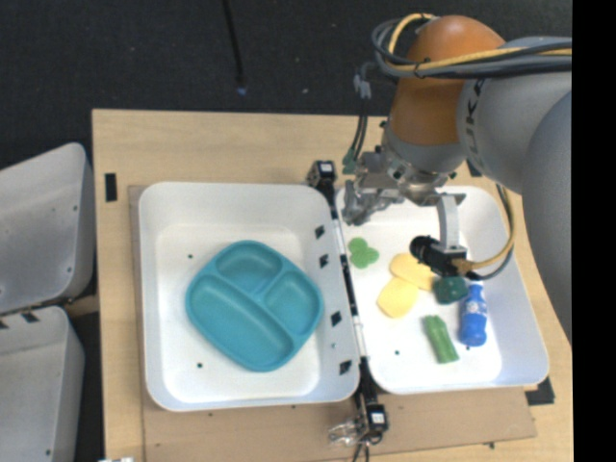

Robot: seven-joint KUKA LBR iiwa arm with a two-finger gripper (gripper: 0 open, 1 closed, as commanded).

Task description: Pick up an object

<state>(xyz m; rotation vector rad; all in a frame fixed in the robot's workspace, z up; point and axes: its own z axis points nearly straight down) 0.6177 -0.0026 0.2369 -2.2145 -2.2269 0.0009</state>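
Worktop (221,133) carries two bins: left bin (159,354) holds a divided tray (252,303). Right bin (510,364) holds a round piece (363,252) at 9 o'clock, two flat pieces (397,298) centre, bottle (473,317) and stick (441,339) at 5 o'clock.

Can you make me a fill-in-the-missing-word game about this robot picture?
1. The teal divided tray lies in the ____ bin.
2. The little bottle in the right bin is ____ in colour.
3. The green stick lies just to the ____ of the bottle.
4. The band above the arm's wrist is ____.

Missing words: left; blue; left; orange
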